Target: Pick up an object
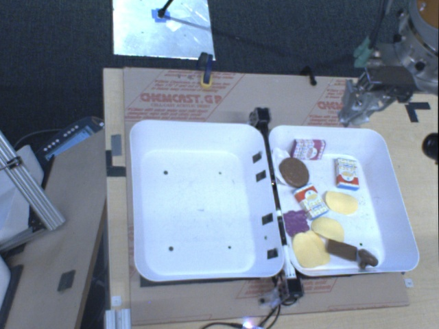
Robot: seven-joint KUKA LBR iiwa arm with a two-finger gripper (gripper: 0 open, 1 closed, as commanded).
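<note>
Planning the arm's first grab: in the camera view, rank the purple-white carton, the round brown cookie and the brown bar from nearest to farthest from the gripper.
From the gripper:
1. Purple-white carton, right bin's far edge.
2. Round brown cookie, mid-left in that bin.
3. Brown bar, near corner.

The gripper [354,108] hangs above the right bin's [391,157] far rim — toy foods inside, brown cookie [294,172] included.

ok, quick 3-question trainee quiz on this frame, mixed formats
1. True or false: the tool is above the right bin's far edge, not down among the items.
2. Which lies nearer the divider: A) the brown disc or B) the red-and-white carton?
3. Fill in: the brown bar rests partly on a ____ disc.

Key: 1 true. 2 A. 3 yellow.
</note>
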